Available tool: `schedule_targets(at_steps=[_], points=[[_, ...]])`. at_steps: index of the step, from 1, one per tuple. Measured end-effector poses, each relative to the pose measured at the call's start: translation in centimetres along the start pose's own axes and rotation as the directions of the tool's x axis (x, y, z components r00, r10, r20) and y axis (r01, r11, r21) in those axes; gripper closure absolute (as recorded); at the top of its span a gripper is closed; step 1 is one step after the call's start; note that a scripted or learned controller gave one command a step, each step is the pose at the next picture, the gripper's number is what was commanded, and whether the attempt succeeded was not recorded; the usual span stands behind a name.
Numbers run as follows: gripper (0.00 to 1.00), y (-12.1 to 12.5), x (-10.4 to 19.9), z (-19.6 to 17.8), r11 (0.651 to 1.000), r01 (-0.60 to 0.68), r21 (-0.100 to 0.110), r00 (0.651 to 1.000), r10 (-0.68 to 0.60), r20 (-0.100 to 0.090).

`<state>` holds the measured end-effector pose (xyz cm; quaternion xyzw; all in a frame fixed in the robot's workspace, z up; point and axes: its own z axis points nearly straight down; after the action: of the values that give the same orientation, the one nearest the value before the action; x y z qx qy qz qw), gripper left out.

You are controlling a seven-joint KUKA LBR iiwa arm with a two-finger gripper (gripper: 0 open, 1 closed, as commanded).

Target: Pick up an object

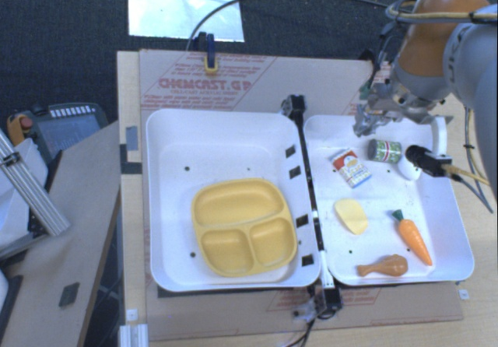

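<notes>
"CHEMCAST GP" on brown board (233, 77)

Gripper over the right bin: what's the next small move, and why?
Probably shift a little toward the green can and lower onto it. The gripper hangs above the right bin just up-left of the can, with nothing seen between its fingers. The can lies on its side, apart from the small box.

Left bin (167, 143): tray (243, 225). Right bin (451, 248): can (384, 151) at back, box (351, 167) left of it; slice (352, 216), carrot (412, 236), drumstick (384, 266) in front.
</notes>
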<state>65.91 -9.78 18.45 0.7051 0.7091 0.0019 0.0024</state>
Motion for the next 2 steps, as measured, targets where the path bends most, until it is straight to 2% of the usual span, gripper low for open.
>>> schedule_targets(at_steps=[1,2], points=[[1.0,0.2,0.0,-4.3,1.0,0.0,0.0,1.0,0.0,0.0],[1.0,0.2,0.0,-1.8,1.0,0.0,0.004,1.0,0.0,0.0]])
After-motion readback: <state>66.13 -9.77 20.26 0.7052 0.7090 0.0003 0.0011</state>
